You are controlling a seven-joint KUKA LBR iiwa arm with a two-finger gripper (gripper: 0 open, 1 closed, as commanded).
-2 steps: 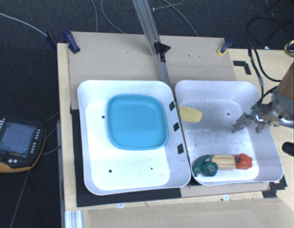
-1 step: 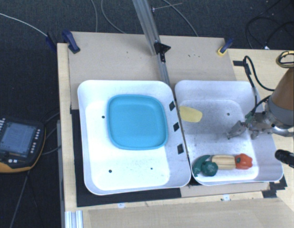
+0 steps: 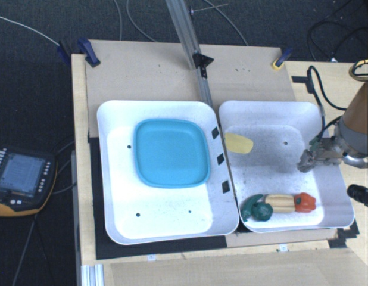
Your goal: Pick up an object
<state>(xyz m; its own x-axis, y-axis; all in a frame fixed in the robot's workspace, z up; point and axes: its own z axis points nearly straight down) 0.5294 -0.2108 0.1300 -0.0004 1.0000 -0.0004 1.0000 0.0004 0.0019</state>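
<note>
Candidate objects all sit in the right bin [image 3: 327,216]. Along its near edge lie three items in a row: a dark green rounded piece [image 3: 256,210] at the left, a tan stick-shaped piece [image 3: 280,203] in the middle touching the green one, and a red-orange piece [image 3: 305,202] at the right end, against the stick. Whether these three are joined or merely abutting — cannot tell. A flat pale yellow piece [image 3: 238,143] rests apart from them, near the bin's far left side, just beside the divider between the bins.

The hand [image 3: 307,162] is over the right bin's right half, above and to the right of the row of three, well apart from the yellow piece. Nothing is visible between its fingers; how far it is open cannot be told from this angle, nor whether it touches the bin floor. The grey arm [image 3: 355,124] enters from the right edge.

Left bin [image 3: 112,177] carries a light blue square plate [image 3: 171,152], roughly centred, slightly toward the far side.

Both bins stand side by side on the wooden worktop [image 3: 142,70]. A metal pole [image 3: 183,22] slants in from the top to the worktop between the bins. Blue clamps hold the far corners — left [image 3: 89,51], right [image 3: 283,57]. A control pendant [image 3: 20,180] lies on the dark floor at the left.
</note>
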